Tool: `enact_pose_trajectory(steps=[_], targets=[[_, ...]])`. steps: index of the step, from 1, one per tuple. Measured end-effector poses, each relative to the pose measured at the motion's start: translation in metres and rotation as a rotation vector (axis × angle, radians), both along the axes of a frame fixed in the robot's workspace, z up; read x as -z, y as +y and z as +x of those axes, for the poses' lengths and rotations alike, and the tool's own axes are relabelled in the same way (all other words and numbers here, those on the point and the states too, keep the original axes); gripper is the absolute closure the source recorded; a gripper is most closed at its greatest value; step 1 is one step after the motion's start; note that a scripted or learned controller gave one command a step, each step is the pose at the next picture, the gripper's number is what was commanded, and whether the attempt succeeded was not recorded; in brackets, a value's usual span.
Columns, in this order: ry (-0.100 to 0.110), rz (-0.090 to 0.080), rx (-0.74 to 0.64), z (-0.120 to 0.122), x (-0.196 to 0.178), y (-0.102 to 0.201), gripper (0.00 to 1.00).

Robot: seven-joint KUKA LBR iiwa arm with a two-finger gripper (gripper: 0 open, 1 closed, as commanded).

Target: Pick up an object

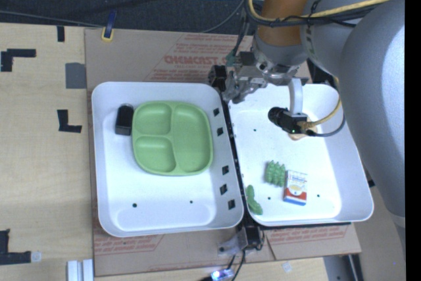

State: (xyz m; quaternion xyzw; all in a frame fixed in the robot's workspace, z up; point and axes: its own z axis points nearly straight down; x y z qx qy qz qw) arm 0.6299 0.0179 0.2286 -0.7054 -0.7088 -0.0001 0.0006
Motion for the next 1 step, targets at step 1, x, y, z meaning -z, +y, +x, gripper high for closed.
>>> enact_pose_trajectory(steps=[1], targets=[[0.000, -0.001, 0.001, 0.0171, 0.0024, 0.0453, 1.00]])
